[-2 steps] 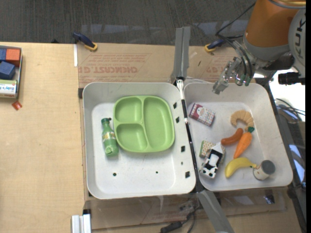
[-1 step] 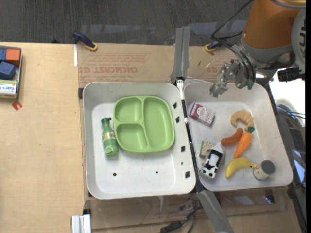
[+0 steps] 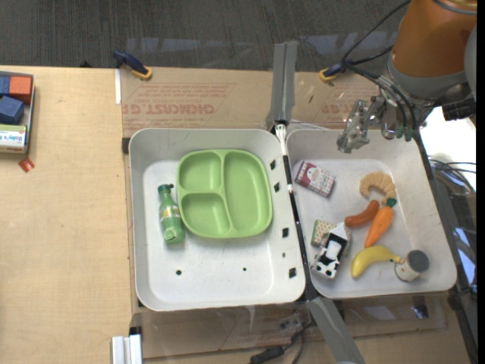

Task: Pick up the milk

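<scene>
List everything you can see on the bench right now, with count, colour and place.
divided plate: 1, green, left bin
bottle: 1, green, left bin, beside plate
milk: 1, black-and-white carton, right bin, front left
small box: 1, red-and-white, right bin
croissant: 1, tan, right bin
sausage: 1, red-orange, right bin
carrot: 1, orange, right bin
banana: 1, yellow, right bin
blocks: red and blue, far left
clamps: 2, orange-tipped, back edge
pincer: 1, grey, above right bin's back edge

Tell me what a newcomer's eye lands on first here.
Probably the bright green divided plate in the left bin, with a green bottle lying just left of it. Next, the right bin's cluster of toy food: banana, carrot and the cow-patterned milk carton at its near left. The tool hangs over that bin's far edge.
</scene>
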`<state>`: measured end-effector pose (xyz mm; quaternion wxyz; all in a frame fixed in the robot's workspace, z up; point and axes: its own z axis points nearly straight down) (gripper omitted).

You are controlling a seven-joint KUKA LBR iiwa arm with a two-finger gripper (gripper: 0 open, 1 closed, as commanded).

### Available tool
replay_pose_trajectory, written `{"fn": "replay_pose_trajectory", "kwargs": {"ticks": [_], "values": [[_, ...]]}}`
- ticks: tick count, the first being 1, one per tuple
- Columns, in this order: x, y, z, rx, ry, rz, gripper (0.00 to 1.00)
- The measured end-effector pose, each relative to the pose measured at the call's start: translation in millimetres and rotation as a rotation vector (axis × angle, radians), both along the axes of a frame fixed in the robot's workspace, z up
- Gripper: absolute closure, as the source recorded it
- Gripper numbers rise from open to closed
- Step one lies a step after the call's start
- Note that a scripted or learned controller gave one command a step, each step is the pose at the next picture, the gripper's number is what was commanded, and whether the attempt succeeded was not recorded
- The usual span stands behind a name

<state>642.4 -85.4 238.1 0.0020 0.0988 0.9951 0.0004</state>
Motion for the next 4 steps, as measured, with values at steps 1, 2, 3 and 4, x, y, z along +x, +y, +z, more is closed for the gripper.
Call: {"fn": "replay_pose_trajectory", "kwargs": {"ticks": [1,2,3,4], "values": [[3.0,24.3,-0.2,0.0,-0.001,0.143,1.0],[-3.6,32.7,13.2,-0.001,-0.001,0.286,1.0],[17.5,10.0,-0.6,-0.001,-0.002,0.436,1.0],[17.7,16.4,0.7,-0.002,-0.002,0.586,1.0]]}}
